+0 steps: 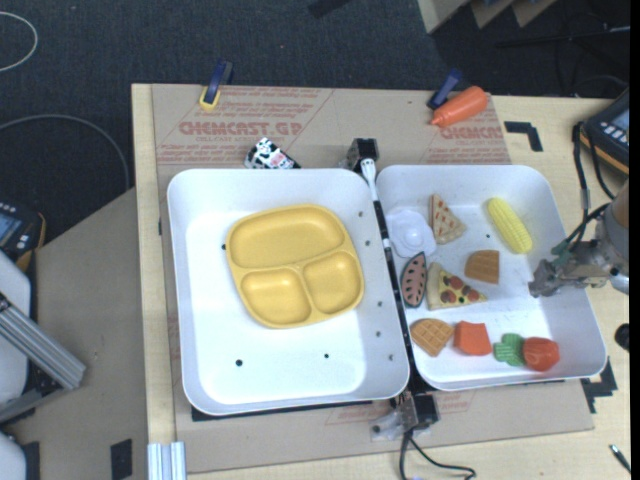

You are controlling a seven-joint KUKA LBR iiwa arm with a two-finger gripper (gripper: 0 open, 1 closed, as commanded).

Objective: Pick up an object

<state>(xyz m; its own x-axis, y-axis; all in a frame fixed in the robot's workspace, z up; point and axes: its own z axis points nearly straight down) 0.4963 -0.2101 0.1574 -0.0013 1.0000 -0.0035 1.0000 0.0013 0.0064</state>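
- Gripper (545, 280) hovers at the right bin's (570, 218) three o'clock edge; finger state cannot be told.
- Corn cob (508, 224), eleven o'clock from it: likely light, rigid, slippery; grasp across its middle.

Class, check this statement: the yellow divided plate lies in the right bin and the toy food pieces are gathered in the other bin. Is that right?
Not quite. The camera view shows the yellow divided plate in the left bin; the toy food pieces are gathered in the other, right bin.

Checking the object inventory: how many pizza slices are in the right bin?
2. One pizza slice lies near the bin's upper left; another pizza slice lies mid-bin beside the watermelon slice. None looks hidden.
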